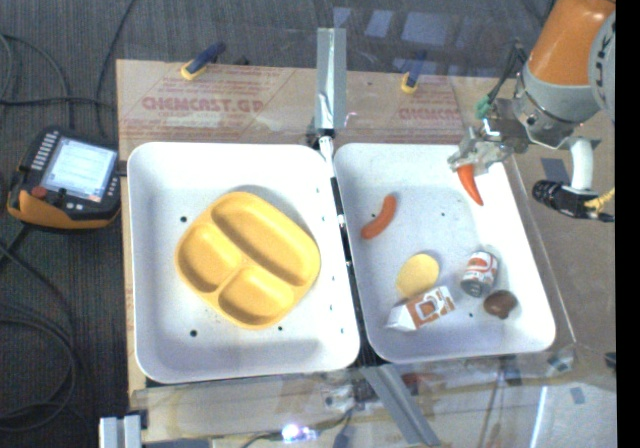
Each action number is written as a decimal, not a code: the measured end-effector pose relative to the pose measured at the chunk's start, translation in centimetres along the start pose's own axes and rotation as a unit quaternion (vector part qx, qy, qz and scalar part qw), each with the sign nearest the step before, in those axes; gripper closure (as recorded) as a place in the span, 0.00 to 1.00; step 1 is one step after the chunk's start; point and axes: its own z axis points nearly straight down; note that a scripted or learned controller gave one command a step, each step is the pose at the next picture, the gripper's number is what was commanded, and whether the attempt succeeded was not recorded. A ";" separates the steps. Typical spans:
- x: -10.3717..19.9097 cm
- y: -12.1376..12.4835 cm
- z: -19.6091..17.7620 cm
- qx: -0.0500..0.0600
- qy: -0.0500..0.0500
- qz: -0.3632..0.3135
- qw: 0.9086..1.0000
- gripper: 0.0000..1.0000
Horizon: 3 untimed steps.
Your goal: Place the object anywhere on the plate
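Carrot [472, 185], orange and tapered, hangs point-down between the fingers of the gripper [476, 156], clenched on its top, over the far right corner of the right bin [452, 341]. Raised clear for carrying, judging by its height. Yellow plate [249, 257] waits in the left bin [150, 336].

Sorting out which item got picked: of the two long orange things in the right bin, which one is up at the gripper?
The orange carrot, hanging point-down between the fingers of the gripper at the bin's far right edge. The sausage lies flat near the left wall.
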 end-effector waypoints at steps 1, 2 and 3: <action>7.3 0.1 4.1 0.000 0.002 -0.078 0.997 1.00; 19.5 -5.7 -3.2 0.000 0.002 -0.071 0.997 1.00; 25.3 -8.4 -0.7 0.000 0.002 -0.185 0.983 1.00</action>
